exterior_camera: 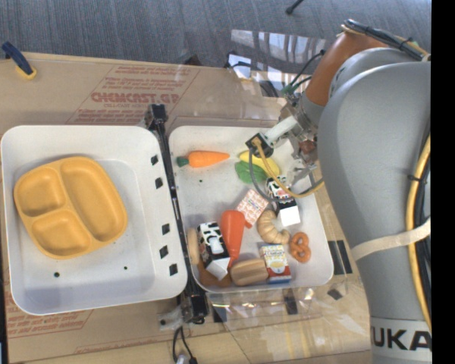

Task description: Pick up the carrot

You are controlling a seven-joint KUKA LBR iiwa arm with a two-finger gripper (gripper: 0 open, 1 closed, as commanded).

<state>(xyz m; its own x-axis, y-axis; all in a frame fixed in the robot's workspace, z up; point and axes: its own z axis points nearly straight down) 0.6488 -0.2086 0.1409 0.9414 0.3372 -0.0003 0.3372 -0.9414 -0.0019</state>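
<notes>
1. Gripper hangs over the right bin, at its far right side, w/ the grey arm coming in from view-right.
2. Gripper state: can't tell, open vs closed isn't readable from this angle. Nothing seen pinched in it.
3. Carrot: lies flat on the right bin's floor, well to view-left of gripper, at about the same depth. Green top points away from gripper, orange tip points toward it. Not touching gripper or other items.
4. Betw. carrot & gripper: a yellow piece w/ a green piece just below it, both close to gripper's view-left side.
5. Just below gripper: a small black & white item, then a white cube.
6. Below & view-left of gripper: a pink patterned packet, a croissant & an orange-red cone-shaped item.
7. Farther down, near the bin's front edge: a cow-print carton, a bun, a small colourful box & a pretzel.
8. Far to view-left of gripper: the left bin, holding a yellow divided plate.
</notes>
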